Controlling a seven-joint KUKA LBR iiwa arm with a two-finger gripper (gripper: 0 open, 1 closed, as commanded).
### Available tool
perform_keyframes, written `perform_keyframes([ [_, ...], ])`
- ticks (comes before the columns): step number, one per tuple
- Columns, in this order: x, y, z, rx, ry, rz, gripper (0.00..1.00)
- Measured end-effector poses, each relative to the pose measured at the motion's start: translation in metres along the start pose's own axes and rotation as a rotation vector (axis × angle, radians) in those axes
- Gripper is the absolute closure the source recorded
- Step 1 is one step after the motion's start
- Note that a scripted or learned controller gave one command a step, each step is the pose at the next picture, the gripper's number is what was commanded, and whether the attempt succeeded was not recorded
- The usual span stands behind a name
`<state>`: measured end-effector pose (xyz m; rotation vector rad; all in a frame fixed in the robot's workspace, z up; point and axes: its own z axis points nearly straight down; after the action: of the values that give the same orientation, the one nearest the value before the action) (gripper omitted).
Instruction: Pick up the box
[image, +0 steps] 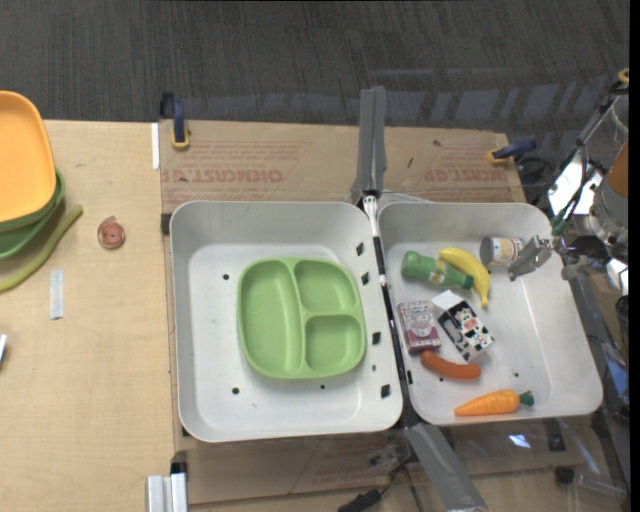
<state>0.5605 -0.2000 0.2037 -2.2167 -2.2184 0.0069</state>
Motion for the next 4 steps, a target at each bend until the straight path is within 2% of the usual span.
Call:
perform_keyframes([
  [1,0.104,-0.002,0.069,0.001,0.0,0.205,0.0],
  [2,0.105,-0.041,0.108,-0.021,-0.001,0.046,0.0],
  [3,0.091,0.03,0.035,-0.001,-0.002,0.124,0.0],
  [4,0.104,0.002,0.108,-0.017,-0.002,0.12,0.0],
])
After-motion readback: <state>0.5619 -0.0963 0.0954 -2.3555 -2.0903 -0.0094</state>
